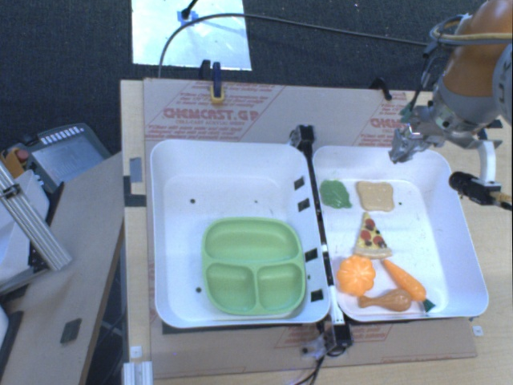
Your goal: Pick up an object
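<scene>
The right bin [457,215] holds several toy foods: a green leaf [336,194], a tan bread slice [375,196], a pizza slice [371,237], an orange pumpkin [356,275], a carrot [405,281] and a chicken drumstick [387,300]. My gripper [402,148] hangs over the bin's far rim, above and to the right of the bread slice. Nothing shows between its tips, and it is apart from all the foods.
The left bin [176,175] carries a green three-compartment plate [254,266] near its front. A black divider strip [314,215] runs between the bins. A cable and a black fitting [474,185] hang off the arm by the right bin's far right edge.
</scene>
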`<state>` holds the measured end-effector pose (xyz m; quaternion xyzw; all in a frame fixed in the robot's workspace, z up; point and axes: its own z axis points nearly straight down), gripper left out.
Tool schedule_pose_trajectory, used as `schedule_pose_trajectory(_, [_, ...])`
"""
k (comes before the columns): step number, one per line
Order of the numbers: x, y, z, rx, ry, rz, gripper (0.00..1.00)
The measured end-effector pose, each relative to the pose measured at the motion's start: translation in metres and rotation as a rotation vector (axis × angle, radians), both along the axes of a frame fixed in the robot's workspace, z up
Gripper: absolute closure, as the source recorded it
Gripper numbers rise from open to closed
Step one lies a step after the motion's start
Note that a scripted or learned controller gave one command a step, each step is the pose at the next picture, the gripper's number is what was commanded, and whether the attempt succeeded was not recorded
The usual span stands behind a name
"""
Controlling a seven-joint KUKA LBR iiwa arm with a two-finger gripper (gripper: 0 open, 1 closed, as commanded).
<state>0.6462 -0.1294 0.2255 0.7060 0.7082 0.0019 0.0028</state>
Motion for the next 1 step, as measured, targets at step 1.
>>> schedule_pose_trajectory(1, [0.001, -0.0001, 0.0064, 0.001, 0.003, 0.001, 1.0])
